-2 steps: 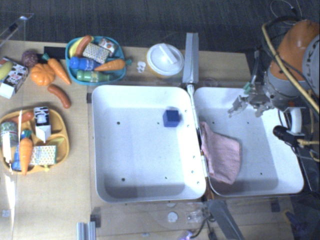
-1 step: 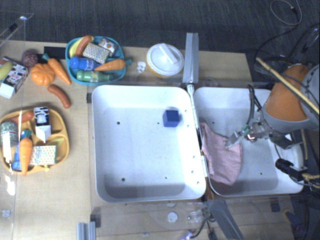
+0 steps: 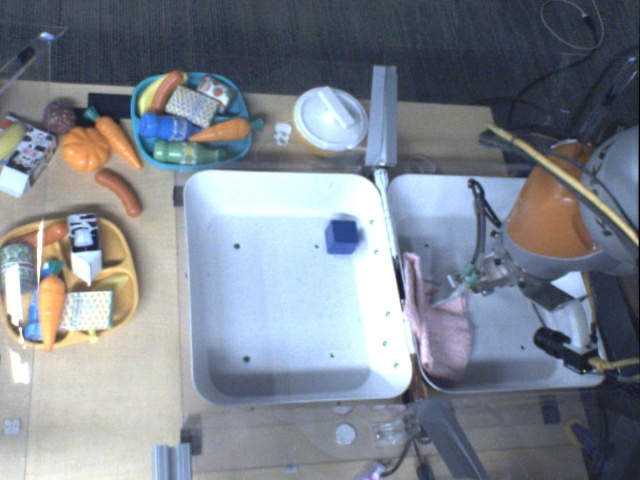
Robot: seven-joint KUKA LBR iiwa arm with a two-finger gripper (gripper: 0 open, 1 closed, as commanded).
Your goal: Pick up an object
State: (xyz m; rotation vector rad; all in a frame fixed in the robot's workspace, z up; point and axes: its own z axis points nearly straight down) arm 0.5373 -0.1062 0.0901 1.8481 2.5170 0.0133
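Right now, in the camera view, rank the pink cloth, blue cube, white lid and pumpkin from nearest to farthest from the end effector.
From the end effector:
1. Pink cloth, right bin, beside it.
2. Blue cube, left bin.
3. White lid, bench behind the bins.
4. Pumpkin, far left of the bench.

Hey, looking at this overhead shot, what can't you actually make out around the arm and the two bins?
- Gripper, camera view: small and blurred, so its grip on the pink cloth can't be judged.
- Right bin: its far right side is hidden under the arm.
- Blue block in the left bin: too small to identify.
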